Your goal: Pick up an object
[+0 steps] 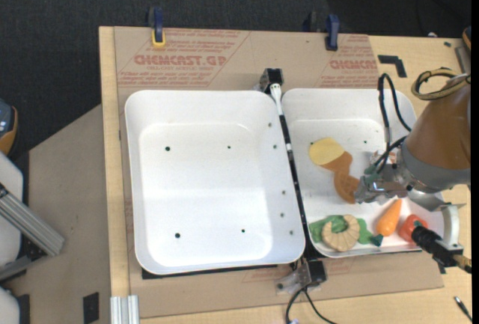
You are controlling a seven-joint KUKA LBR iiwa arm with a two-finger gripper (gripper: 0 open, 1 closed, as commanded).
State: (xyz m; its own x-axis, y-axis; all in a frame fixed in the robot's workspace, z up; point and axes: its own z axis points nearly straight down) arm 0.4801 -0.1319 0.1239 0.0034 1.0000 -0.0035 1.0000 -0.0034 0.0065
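The right bin (pixel 337 109) holds several toy items. A yellow disc (pixel 325 151) joins a brown curved piece (pixel 344 182) near the bin's middle. A green and tan piece (pixel 339 231) lies at the front wall. An orange carrot-like piece (pixel 388 218) and a red piece (pixel 411 226) lie at the front right. My gripper (pixel 372 186) is low in the right bin, just right of the brown piece and above the carrot-like piece. The arm's wrist hides its tip.
The left bin (pixel 150 165) sits beside the right one, parted by a black strip (pixel 287 150). Black cables (pixel 386 102) loop over the right bin's back corner. Blue clamps (pixel 156 22) hold the brown board at the back.
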